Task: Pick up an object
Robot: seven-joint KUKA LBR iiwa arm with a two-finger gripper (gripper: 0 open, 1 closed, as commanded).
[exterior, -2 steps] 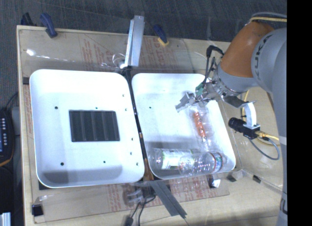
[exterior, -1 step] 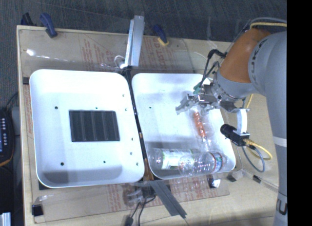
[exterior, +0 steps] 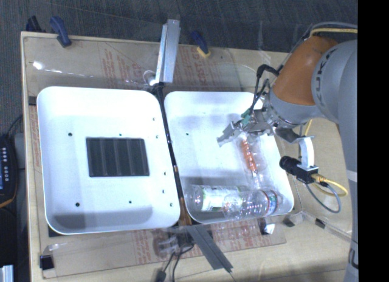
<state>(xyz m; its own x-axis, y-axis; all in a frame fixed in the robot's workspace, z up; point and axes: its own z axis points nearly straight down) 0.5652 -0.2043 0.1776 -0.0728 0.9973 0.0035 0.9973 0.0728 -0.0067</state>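
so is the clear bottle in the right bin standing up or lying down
Lying down. The clear bottle rests on its side along the near wall of the right bin, its length running left to right.

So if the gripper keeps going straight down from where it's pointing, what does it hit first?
Most likely the clear plastic bottle with the orange inside, lying just under and beside the gripper in the right bin. Depth is hard to judge from this slanted view, so it may meet the bin floor instead.

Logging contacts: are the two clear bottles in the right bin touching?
Cannot tell: in the camera view, the upright-lying bottle meets the near-wall bottle, but transparency hides contact.
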